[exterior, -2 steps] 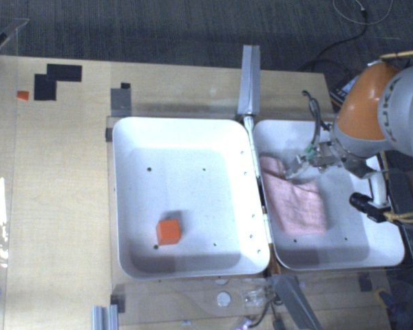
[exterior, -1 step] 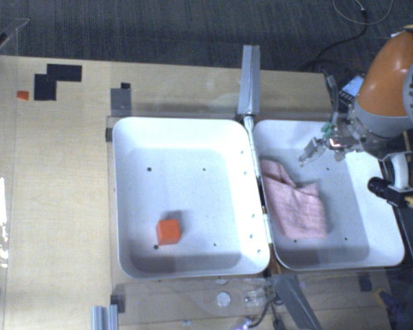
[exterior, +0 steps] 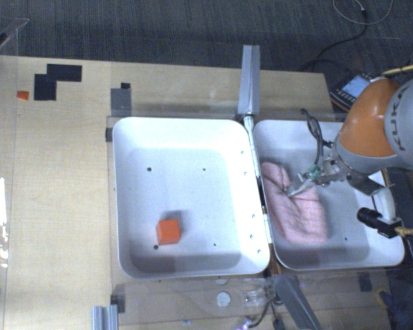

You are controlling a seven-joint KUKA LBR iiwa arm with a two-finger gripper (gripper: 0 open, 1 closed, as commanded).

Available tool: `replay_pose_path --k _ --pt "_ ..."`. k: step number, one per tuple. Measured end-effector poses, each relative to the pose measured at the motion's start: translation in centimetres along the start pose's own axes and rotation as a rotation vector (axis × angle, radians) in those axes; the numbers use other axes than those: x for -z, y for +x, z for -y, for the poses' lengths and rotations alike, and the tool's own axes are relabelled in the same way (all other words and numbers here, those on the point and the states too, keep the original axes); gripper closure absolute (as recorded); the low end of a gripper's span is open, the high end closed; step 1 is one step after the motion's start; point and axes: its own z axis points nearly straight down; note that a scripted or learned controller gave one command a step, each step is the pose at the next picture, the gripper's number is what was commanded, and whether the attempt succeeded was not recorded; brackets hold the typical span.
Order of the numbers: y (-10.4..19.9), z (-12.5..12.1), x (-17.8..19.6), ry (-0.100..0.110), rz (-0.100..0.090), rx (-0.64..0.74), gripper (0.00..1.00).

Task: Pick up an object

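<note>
Pink cloth (exterior: 297, 208) hugs right bin (exterior: 372, 253) left wall; gripper (exterior: 304, 182) above.

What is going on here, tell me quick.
A grey KUKA arm with an orange band reaches in from the right over the right bin. Its gripper is down at a pink cloth lying along that bin's left side, touching or nearly touching its upper part. Whether it has hold of the cloth cannot be made out. In the left bin an orange block sits untouched near the front.
</note>
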Motion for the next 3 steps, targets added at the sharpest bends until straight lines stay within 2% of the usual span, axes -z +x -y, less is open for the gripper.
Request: replay_pose_path --k 1,2,3 --pt "0.1 2.8 -0.4 -0.012 0.006 0.035 0.00" --pt "1.2 3.1 -0.4 -0.013 0.009 0.051 0.00" --pt "4.4 1.5 8.8 0.004 -0.002 0.083 0.00"
